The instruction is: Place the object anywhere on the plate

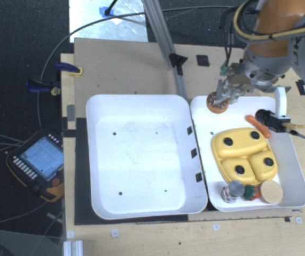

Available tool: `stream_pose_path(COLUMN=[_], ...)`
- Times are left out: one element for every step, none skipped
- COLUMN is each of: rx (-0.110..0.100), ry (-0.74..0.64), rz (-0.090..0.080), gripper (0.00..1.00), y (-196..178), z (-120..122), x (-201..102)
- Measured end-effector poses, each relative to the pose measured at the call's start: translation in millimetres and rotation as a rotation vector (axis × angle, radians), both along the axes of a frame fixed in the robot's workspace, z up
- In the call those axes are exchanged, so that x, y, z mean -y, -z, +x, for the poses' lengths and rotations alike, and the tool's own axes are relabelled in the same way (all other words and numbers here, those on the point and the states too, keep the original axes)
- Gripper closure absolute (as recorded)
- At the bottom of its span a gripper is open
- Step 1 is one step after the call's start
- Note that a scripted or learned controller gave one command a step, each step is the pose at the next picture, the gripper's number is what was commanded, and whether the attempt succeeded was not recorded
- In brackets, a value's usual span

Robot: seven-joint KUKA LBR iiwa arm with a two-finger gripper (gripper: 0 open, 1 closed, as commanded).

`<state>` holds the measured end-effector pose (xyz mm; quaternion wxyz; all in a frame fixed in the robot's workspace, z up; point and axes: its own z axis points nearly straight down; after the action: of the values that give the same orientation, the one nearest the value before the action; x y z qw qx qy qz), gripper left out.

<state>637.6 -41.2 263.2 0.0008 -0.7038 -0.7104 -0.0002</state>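
A yellow plate (244, 154) with three compartments lies in the right bin (296, 193). My gripper (223, 96) hangs over the far left corner of that bin. Directly under its tip is a small round brown object (216, 105) with an orange underside. The gripper's tip meets the top of this object, and I cannot see whether the object rests on the bin floor or hangs just above it. The plate is to the right of the gripper and nearer to the front.
An orange carrot-like piece (258, 126) lies just beyond the plate's far edge. At the near edge of the right bin sit a grey-topped item (233, 189), a red and green piece (251, 193) and a tan disc (271, 191). The left bin (139, 153) adjoins it.
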Motion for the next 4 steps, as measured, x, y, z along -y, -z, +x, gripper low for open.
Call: stream_pose_path(rx=[0.0,-0.001,-0.001,-0.002], ry=[0.0,-0.001,0.001,0.001], rz=[0.0,0.0,0.0,0.0], gripper=[1.0,1.0,1.0,1.0], y=[19.5,35.5,30.2,49.2], z=[-20.9,-41.6,-64.5,-83.6], x=[-52.1,-105.4,-144.7,-179.9])
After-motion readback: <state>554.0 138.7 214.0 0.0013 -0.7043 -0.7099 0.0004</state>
